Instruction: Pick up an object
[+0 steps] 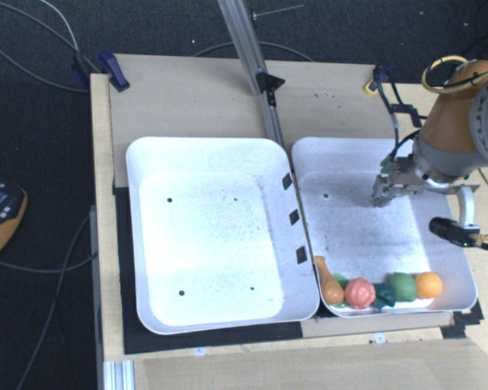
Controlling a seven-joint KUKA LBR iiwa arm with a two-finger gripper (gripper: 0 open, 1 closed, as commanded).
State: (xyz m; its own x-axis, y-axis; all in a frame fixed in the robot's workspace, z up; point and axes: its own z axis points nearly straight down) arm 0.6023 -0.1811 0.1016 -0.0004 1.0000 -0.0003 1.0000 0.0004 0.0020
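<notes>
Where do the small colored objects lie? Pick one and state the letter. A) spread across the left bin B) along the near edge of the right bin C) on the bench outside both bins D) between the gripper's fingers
B: the orange ball, green ball and pink ball sit in a row against the near wall of the right bin, while the gripper hangs over that bin's far part, apart from them.

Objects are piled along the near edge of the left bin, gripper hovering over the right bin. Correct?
Not quite. The camera view shows the objects piled along the near edge of the right bin, not the left bin. The gripper does hover over the right bin.
</notes>
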